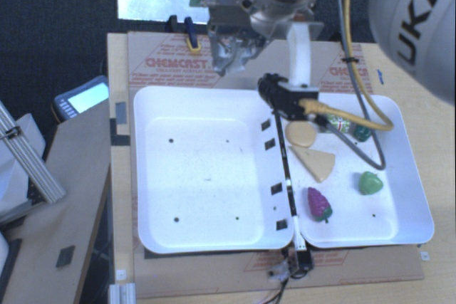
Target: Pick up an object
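Gripper (pixel 231 57) above the far rim of the left bin (pixel 153 153), nothing seen between the fingers (apart or together: cannot tell); candidates lie in the right bin (pixel 410 213): purple fruit (pixel 319 203), green piece (pixel 370 183), cheese wedge (pixel 318 163); pick not yet done.

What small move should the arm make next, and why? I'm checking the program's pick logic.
Probably swing the gripper toward the right bin and hover over one item. It sits above the left bin's far edge, while the cheese wedge, green piece and purple piece lie in the right bin.
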Tool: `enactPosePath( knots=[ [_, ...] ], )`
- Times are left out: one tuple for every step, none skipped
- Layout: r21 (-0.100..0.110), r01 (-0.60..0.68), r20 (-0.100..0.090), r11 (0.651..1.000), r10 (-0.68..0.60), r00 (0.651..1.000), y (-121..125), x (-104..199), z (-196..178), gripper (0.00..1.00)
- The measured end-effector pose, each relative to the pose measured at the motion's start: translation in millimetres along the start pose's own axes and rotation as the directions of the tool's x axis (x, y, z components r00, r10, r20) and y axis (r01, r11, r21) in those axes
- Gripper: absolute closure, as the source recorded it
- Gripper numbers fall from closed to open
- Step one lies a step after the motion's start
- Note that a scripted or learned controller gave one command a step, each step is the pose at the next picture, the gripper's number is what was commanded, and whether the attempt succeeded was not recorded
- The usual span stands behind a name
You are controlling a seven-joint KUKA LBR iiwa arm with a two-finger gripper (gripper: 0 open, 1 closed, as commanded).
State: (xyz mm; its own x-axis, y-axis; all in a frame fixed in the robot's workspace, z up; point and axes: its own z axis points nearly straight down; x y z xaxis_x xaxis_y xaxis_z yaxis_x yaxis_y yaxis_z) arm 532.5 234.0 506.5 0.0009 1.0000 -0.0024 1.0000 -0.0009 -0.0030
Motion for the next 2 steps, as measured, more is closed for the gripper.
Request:
enactPosePath(
  knots=[
    [-0.007,0.006,-0.005,1.0,-0.006,1.0,-45.4,-12.7,-30.7,1.0],
    [-0.005,0.005,-0.004,1.0,-0.005,1.0,-43.9,-12.2,-28.6,0.0]
  ],
)
